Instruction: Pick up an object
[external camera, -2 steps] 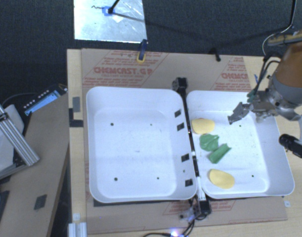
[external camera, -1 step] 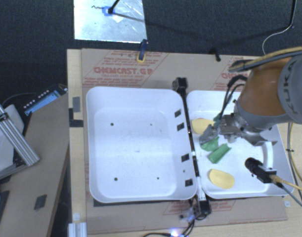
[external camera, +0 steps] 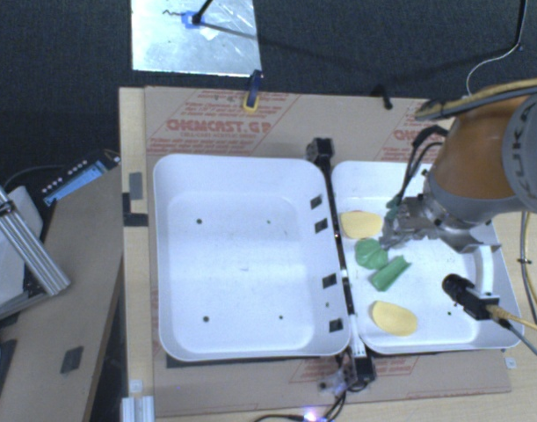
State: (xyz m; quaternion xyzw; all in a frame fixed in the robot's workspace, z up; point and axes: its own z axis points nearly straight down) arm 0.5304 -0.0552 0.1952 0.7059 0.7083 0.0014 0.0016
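On the table's right bin (external camera: 492, 328), the end effector (external camera: 393, 236) hangs right over the green piece (external camera: 380, 265), grip state unclear.

shiny metal sheet (external camera: 196, 25) top | brown cardboard sheet (external camera: 215, 121) under bins | aluminium rail (external camera: 22, 244) left

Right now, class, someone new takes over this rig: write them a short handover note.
Hand: low in the right bin, over the green pieces; its grip cannot be judged from this view.
Things: green pieces mid-bin, one yellow piece just above them, another yellow piece near the front edge. All lie in the right bin.
Done: nothing visibly lifted.
Left: grasp one object and raise it.
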